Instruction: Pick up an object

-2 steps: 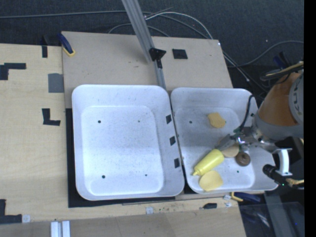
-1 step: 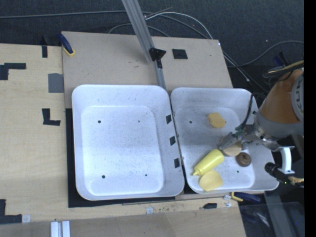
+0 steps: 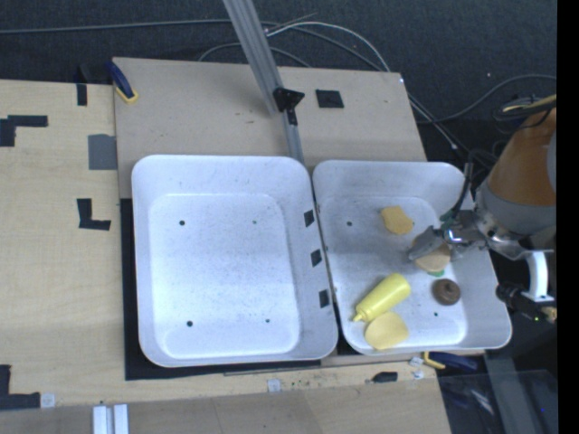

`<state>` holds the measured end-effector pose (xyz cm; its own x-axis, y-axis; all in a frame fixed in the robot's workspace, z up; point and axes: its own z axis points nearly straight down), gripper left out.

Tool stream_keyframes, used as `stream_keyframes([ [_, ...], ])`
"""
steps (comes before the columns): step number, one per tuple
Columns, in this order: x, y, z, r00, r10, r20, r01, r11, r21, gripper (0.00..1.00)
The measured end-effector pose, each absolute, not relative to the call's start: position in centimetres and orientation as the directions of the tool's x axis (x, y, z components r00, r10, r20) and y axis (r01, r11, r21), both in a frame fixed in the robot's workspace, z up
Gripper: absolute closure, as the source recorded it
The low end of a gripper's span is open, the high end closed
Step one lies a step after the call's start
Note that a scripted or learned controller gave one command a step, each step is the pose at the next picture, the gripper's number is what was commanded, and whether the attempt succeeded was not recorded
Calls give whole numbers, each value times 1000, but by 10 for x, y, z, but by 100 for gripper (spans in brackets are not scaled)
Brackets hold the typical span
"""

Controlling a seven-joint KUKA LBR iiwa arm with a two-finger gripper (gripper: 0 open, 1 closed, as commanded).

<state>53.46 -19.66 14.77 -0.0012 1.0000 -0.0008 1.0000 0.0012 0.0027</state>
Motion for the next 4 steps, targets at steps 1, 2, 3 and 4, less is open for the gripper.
stream_keyframes([
  [1, 530, -194, 191, -1, 1000, -1, 1000, 1, 3, 100],
  [2, 532, -191, 252, -1, 1000, -1, 1000, 1, 4, 100],
  [3, 542, -130, 245, -5, 1000, 1, 1000, 5, -1, 100],
  [4, 557, -78, 237, -5, 1000, 1, 1000, 5, -1, 100],
])
